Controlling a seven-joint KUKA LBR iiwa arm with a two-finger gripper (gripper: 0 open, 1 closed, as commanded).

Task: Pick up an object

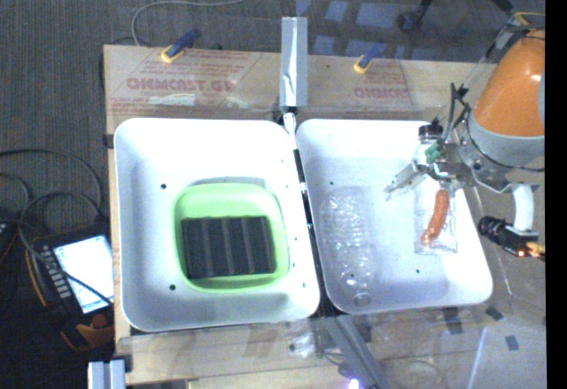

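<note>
My gripper (423,179) hangs over the right part of the right bin (390,135), and it looks open: one finger (399,182) juts out to the left and the other sits near the top of an orange carrot-like item (435,214). That item lies in a clear wrapper (436,237) on the bin floor, just below and right of the gripper. Nothing shows between the fingers. A clear plastic bottle (346,235) lies lengthwise in the left half of the same bin.
The left bin (142,157) holds a green tub with a dark ribbed inside (227,244). The arm's orange band (516,90) rises over the right bin's far right rim. A metal divider post (291,68) stands between the bins at the back.
</note>
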